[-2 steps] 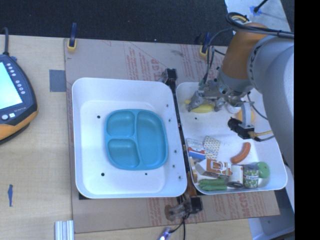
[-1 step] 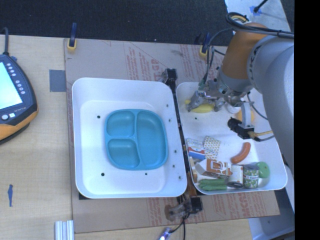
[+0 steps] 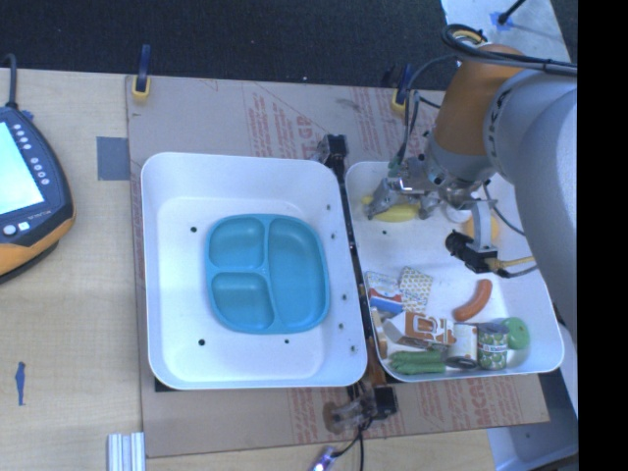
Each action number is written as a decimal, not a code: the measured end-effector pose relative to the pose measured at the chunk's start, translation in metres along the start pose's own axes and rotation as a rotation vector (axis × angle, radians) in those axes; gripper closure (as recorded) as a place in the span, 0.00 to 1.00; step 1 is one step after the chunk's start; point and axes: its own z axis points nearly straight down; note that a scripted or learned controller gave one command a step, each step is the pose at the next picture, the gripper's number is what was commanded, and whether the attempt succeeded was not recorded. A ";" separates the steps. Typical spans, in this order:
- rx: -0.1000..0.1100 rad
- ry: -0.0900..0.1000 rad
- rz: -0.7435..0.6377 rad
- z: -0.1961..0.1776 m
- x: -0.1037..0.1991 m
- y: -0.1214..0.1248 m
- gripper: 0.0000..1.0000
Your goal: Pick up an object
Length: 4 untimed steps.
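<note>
Far to the gripper's left: a handheld black-and-orange control pendant (image 3: 25, 199) on the wooden bench (image 3: 69, 332), out of play. Closer, but well left of the gripper, the left shallow white plastic bin (image 3: 162, 263) holds a blue three-compartment plastic plate (image 3: 267, 273); nothing else in it that I can see. The gripper (image 3: 404, 196) is low in the far-left corner of the right shallow white plastic bin (image 3: 549, 346), under the grey arm with the orange band (image 3: 469, 106). Directly at its tips lies a small yellow banana-shaped toy (image 3: 392, 213), touching or nearly touching the fingers; can't tell from this angle whether the jaws are spread, closed, or actually around it, so I won't call it a grasp. Below the gripper, toward the near rim: a cluster of printed cardboard food packets (image 3: 407, 312), a green pea-pod-shaped toy (image 3: 417, 363), a small can with a green label (image 3: 493, 346) and a round green plastic toy (image 3: 517, 334). To the gripper's lower right: a red-orange sausage-shaped toy (image 3: 472, 299) lying apart from the cluster. Progress, as I judge it: approach done, gripper is down on a candidate (the yellow toy). Left: confirm closure on it, then lift clear of the bin. Nothing is off the bin floor yet, so the pick isn't done.
</note>
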 end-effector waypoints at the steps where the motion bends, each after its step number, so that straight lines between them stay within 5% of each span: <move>1: 0.000 0.000 -0.001 0.000 0.000 0.000 0.00; 4: 0.001 0.000 0.001 0.000 0.000 0.000 0.00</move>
